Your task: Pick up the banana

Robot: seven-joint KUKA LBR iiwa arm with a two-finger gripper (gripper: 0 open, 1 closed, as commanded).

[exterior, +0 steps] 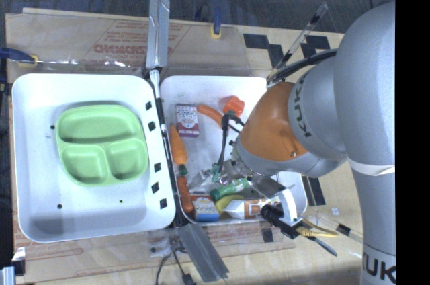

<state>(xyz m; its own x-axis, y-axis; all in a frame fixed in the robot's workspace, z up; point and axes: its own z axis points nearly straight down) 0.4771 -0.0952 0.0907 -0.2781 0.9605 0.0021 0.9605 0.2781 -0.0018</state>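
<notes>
Arm (pixel 316 122) low over right bin (pixel 201 85), wrist above clutter at bin's near end; gripper (pixel 232 184) among items there, cannot tell its state. Banana (pixel 227 191): greenish-yellow, near front wall of right bin, just beside gripper. Step judged: descent for grasp, banana not seen held. Next move calls for closing on banana alone, then lifting straight. Crowding it: blue item (pixel 205 215), white packet (pixel 245 208), carrot (pixel 178 146), red-white box (pixel 187 120). Left bin (pixel 27 142) holds 1 green tray (pixel 102 142).
</notes>
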